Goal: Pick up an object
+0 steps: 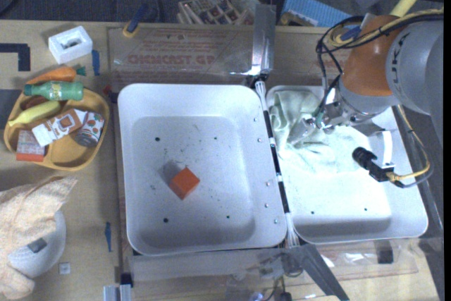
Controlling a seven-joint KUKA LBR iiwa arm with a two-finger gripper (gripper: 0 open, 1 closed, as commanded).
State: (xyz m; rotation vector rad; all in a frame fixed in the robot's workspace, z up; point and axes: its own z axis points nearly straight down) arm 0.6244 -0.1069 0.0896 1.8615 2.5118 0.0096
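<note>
Pressing into crumpled pale cloth (292,116), right bin (366,211): hand (315,125), grip state unclear; orange cube (185,182) left.

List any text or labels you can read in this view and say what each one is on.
Clear panel behind the left bin: reddish lettering, too blurred to read.
Packets in the yellow bowl: printed, too small to read.
Blue box behind the bench: no legible print.
Orange cube: no marking.
</note>
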